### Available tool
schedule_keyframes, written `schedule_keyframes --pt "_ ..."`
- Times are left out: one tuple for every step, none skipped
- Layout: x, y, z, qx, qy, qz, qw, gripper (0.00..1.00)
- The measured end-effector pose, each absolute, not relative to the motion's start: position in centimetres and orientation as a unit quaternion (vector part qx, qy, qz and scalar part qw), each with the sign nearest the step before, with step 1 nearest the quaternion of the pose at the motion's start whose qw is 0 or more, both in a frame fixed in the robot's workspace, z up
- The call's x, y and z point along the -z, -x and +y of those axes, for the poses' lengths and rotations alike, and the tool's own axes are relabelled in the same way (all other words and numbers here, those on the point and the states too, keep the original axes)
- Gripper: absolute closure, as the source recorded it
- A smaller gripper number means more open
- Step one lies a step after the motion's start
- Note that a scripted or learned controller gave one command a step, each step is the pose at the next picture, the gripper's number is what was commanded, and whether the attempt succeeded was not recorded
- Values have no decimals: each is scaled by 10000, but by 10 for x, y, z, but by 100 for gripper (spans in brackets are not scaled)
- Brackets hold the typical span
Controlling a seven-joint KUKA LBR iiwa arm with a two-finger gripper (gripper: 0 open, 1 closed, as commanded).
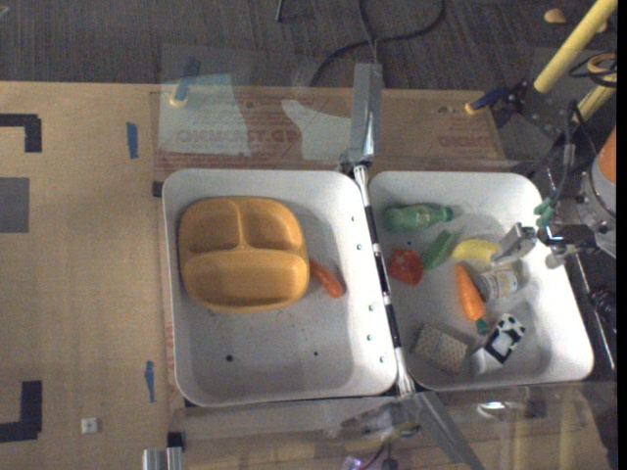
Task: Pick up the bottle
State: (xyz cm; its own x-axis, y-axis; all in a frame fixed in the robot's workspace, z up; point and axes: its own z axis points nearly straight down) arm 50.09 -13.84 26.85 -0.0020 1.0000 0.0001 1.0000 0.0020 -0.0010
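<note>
Gripper low over right bin, near its right wall; fingers look slightly parted, nothing seen between them. Hard to tell exact gap at this angle. One fingertip just beside the yellow banana-like piece and above a small clear jar; contact with either not clear.

Green bottle lying on its side at upper left of right bin, well apart from gripper. Long axis roughly left-right across the view, cap end pointing right, toward the arm side. Not held.

Between bottle and gripper: green pepper-like piece, tilted, just below bottle's cap end, then the yellow piece. Red tomato-like item below bottle, near the divider. Orange carrot below the yellow piece, lying steeply. Tan sponge and black-and-white block at bin's lower edge.

Left bin: orange sectioned plate at upper left, small orange carrot-like piece touching or just beside its right edge.
</note>
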Motion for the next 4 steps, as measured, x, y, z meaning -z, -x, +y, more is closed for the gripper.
schedule_keyframes --pt "-163 -584 -151 0 7099 -7043 -2 0" --pt "-91 -650 -106 -55 7353 -6778 55 0" --pt "-184 -625 -33 0 7562 -6544 0 0" --pt "-119 -665 -107 71 7712 -6365 -73 0"
